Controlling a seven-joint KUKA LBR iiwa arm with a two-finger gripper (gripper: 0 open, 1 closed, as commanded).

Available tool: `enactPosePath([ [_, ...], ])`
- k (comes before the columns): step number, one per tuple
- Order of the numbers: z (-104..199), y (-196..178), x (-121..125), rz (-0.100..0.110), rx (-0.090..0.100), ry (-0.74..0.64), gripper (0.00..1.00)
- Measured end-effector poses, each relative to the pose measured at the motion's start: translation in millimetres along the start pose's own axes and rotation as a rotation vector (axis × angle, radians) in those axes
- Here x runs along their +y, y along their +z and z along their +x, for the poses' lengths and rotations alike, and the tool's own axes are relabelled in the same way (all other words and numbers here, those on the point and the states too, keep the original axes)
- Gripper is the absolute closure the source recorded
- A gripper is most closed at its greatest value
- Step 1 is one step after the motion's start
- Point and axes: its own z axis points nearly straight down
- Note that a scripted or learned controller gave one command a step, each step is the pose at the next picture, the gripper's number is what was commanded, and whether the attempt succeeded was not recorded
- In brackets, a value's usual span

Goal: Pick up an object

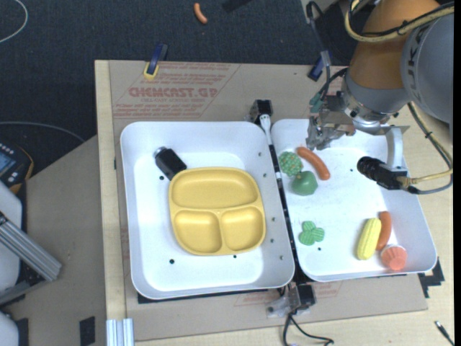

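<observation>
My gripper hangs over the far part of the right bin, near its left wall. Just below it lies an orange-red sausage, slanted, with its upper end close under the gripper. Left of the sausage sits a green leafy piece, and a green pepper rests right in front of that. Nothing shows between the gripper and these things that I can call held.
Near the front of the right bin lie a small green piece, a yellow corn cob, a red-orange carrot and an orange piece. The left bin holds a yellow divided plate and a black block.
</observation>
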Motion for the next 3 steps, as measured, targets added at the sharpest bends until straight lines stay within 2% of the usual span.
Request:
enactPosePath([
  [1,50.0,-12.3,19.8,-0.002,0.000,0.000,1.00],
  [2,54.1,-6.1,20.3,0.004,-0.001,0.006,1.00],
  [3,46.6,-14.3,23.2,-0.001,-0.003,0.007,1.00],
])
